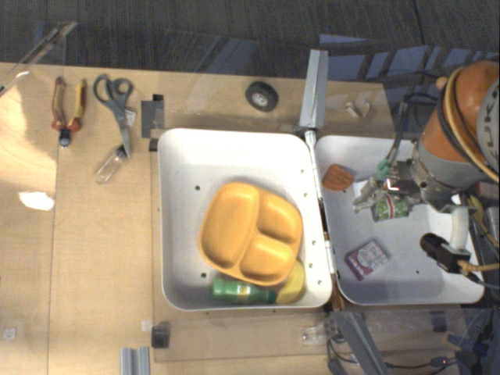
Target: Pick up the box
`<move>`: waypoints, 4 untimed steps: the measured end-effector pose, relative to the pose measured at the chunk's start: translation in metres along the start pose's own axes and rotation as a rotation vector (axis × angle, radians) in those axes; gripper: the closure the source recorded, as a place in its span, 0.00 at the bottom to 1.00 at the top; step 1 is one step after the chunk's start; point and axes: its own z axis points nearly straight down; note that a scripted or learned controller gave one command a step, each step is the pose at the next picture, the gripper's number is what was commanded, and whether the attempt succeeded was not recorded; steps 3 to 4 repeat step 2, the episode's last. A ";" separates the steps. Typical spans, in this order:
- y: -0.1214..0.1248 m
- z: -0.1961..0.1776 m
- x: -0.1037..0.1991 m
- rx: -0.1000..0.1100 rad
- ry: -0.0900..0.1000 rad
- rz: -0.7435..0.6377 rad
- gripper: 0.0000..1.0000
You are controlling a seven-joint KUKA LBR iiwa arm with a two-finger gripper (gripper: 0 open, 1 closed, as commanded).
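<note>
The box (367,258) is small and purple with a pale label. It lies flat in the right bin (406,291), near the front left. My gripper (380,192) hangs over the middle of that bin, up and to the right of the box and clear of it. A green can (393,208) lies right at the gripper's tip; whether it is gripped is unclear. The grey arm with its orange band (469,116) comes in from the right.
An orange-brown piece (337,177) rests at the right bin's left wall. In the left bin (176,209) a yellow divided tray (251,231) covers a green bottle (238,291) and a yellow object (293,284). Scissors (117,108), pliers (66,108) and a tape roll (262,95) lie on the bench.
</note>
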 end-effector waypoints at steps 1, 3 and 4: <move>0.013 0.017 0.051 0.001 0.001 -0.027 1.00; -0.008 0.027 0.102 0.001 0.002 0.164 1.00; -0.008 0.027 0.102 0.001 0.002 0.164 1.00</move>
